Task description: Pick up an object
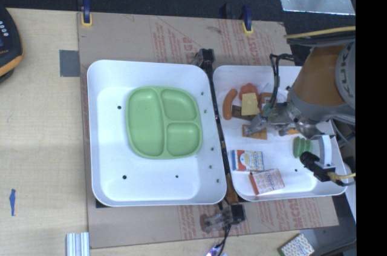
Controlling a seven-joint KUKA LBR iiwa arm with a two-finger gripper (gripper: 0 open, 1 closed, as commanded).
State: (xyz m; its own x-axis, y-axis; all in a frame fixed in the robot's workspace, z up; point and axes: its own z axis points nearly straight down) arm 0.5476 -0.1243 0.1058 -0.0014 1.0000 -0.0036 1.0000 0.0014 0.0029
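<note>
My gripper (261, 121) is low in the right bin (284, 191), at its middle. It hangs right over a brown flat piece (256, 132) and just below a yellow block (250, 105). A red piece (248, 91) sits behind the yellow block, and an orange sausage (228, 103) lies to their left. Nearer the front lie a white packet with blue and orange print (247, 160) and a red-patterned packet (266, 181). A green object (300, 146) shows to the right, partly under the wrist.
The left bin (109, 188) holds a green divided plate (163, 121). The arm (320, 82) covers the right bin's far right part. Clamps stand between the bins at the back (205, 57) and front (221, 219).
</note>
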